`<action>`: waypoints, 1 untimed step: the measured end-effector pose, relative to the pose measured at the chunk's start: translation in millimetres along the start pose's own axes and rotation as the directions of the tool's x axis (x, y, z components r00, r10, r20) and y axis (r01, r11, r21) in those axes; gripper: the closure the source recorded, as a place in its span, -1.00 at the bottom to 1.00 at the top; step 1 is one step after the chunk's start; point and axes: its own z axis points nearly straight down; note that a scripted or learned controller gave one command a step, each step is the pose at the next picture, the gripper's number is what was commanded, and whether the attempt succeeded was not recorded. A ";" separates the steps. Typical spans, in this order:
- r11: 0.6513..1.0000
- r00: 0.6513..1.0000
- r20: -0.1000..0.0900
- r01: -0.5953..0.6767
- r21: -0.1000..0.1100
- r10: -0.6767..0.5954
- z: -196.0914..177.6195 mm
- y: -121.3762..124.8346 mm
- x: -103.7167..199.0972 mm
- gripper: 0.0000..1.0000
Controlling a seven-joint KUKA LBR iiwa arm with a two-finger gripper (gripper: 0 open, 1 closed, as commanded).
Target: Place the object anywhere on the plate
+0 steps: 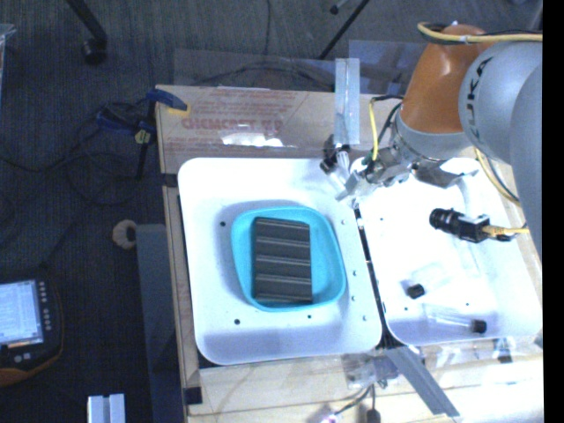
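- Dark ridged block [282,260] is lying on the blue plate [330,263].
- Hand [351,181] is hovering over the bins' divide; its grip is not discernible.
- Small black pieces [414,288] are sitting in the right bin [493,324].

I'm seeing a glossy blue plastic plate [330,263], a matt dark ribbed block [282,260], and smooth white plastic bins [207,236].

Robotics lab: tripod legs [84,20], floor cables [62,161].
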 end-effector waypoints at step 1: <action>0.998 0.998 0.000 0.063 0.002 -0.063 8.3 -31.1 115.7 1.00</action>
